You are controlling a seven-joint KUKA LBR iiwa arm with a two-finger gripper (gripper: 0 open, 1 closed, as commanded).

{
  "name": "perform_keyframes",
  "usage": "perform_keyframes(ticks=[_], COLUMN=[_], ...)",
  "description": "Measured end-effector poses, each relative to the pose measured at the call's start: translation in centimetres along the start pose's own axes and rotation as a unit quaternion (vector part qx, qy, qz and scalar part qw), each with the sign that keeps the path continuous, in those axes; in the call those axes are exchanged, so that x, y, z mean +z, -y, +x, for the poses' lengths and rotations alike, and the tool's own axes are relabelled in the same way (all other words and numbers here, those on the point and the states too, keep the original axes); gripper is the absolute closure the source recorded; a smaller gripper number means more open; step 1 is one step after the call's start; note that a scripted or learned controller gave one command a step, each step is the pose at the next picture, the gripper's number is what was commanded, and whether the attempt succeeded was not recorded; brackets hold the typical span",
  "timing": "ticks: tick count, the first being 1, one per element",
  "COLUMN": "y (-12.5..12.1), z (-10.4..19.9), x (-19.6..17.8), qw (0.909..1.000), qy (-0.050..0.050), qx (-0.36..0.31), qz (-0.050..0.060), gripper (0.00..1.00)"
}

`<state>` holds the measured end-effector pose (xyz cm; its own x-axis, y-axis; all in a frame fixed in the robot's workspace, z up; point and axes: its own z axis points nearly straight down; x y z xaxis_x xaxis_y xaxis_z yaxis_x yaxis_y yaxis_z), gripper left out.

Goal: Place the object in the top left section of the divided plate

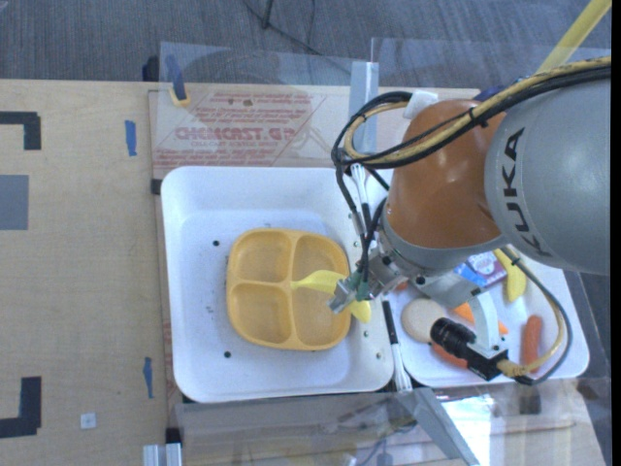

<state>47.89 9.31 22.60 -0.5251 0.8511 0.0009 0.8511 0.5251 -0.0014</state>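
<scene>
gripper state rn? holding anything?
Gripper: shut on the yellow object, at the right edge of the divided plate.

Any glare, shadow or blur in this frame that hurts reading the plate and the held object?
Camera view: even, soft lighting; the divided plate is sharp with faint shadow. Glare streaks the clear panel behind the bins. The arm looms large and hides much of the right bin. The yellow object at the gripper is slightly soft.
</scene>
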Motion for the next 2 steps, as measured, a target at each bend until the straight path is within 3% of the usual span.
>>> perform_keyframes(ticks=[1, 2], y=[-5.1, -1.9], z=[8.3, 3.0], x=[0.8, 8.0], qw=[0.9979, 0.9968], qy=[0.001, 0.0], qx=[-0.065, -0.08], qz=[-0.002, -0.001], gripper=[1.0, 1.0])
